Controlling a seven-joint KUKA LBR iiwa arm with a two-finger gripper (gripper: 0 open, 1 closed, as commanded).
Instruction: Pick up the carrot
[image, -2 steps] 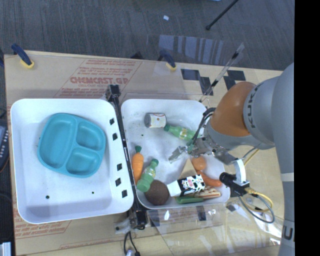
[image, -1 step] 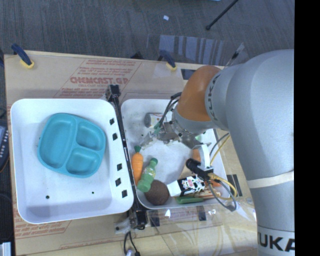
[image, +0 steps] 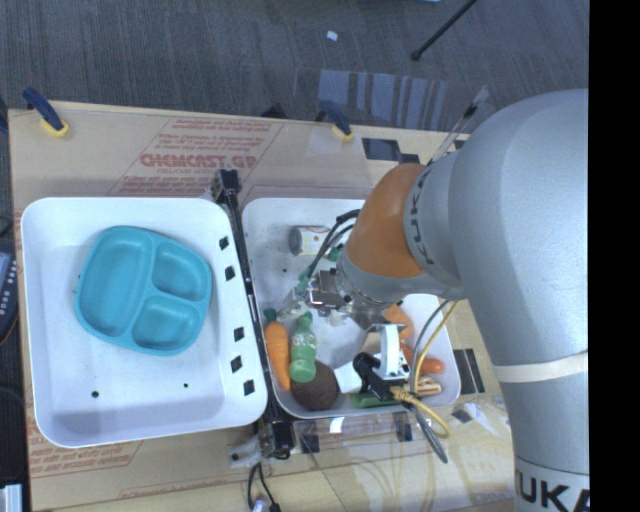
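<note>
The carrot (image: 277, 352) is lying ungrasped in the right bin (image: 290, 215), against the wall nearest the other bin, beside a green bottle (image: 303, 347); the tool (image: 322, 292) is hovering near it, its spread impossible to tell; lifting is not yet begun.

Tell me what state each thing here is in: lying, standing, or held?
carrot: lying flat in the right bin, along its left wall.
green bottle: on its side, right beside the carrot.
brown round thing: resting at the bottle's near end.
blue divided plate: flat, right way up, in the left bin.
arm: reaching over the right bin.
</note>
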